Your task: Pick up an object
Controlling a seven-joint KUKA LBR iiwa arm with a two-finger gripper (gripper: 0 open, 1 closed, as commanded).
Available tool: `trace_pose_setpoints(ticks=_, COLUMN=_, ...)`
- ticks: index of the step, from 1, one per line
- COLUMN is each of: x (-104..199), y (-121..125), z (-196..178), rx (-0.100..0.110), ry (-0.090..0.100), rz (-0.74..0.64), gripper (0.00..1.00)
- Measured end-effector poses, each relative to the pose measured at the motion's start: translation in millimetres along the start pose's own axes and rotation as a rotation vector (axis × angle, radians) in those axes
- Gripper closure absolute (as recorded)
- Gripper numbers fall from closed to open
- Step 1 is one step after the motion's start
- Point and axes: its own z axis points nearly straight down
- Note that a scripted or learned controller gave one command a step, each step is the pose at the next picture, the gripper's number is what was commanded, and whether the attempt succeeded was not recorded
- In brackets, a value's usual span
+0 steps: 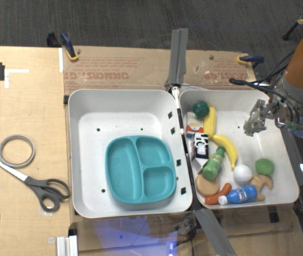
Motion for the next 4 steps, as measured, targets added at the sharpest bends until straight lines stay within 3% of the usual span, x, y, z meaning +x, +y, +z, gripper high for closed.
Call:
trace_pose_setpoints(ticks=1, x=107, y=-12, z=84, rx=0.000, ry=0.005, rz=0.232, gripper=1.00)
trace_pose_setpoints(ticks=2, x=65, y=43, z=-43, rx=-0.001, ry=0.002, rz=0.095, gripper=1.00)
trace_pose_setpoints(ticks=3, x=120, y=39, z=83, rx=0.000, ry=0.005, rz=0.071, gripper=1.00)
trace_pose_setpoints(ticks=4, x=119, y=39, z=83, rx=0.000, ry=0.002, rz=0.071, gripper=0.00)
